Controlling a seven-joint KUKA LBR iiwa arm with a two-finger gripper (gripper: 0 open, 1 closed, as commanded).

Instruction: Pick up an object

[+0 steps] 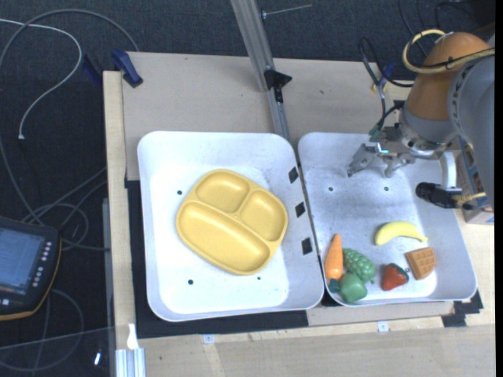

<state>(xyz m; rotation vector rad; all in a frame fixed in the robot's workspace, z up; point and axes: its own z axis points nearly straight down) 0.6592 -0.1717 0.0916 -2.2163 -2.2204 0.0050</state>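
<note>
Nearest the camera: a green vegetable toy [354,287] sat at the front rim of the right bin [346,210], at about 6 o'clock in that bin.
Gripper: the gripper [379,162] hung over the far half of the right bin, near 12 o'clock; its metal fingers [358,162] were spread apart, with nothing between them.
Arm: the grey arm [471,108] with its orange band [444,77] reached in from 3 o'clock.
Banana: a yellow banana [399,232] lay at about 5 o'clock from the gripper, well apart from it, its long axis running roughly 9 to 3 o'clock.
Carrot: an orange carrot [335,256] lay at 7 o'clock from the gripper, its long axis near 12 to 6, narrow end toward 12.
Grapes: a green bunch of grapes [360,263] lay just beside the carrot, on its 3 o'clock side.
Strawberry: a red strawberry [394,276] lay between the green toys and the waffle.
Waffle: a brown waffle piece [420,262] lay at 4 o'clock in the bin, below the banana.
Plate: a yellow divided plate [231,221] lay in the middle of the left bin [169,289].
Writing: no lettering could be read on any item.
</note>
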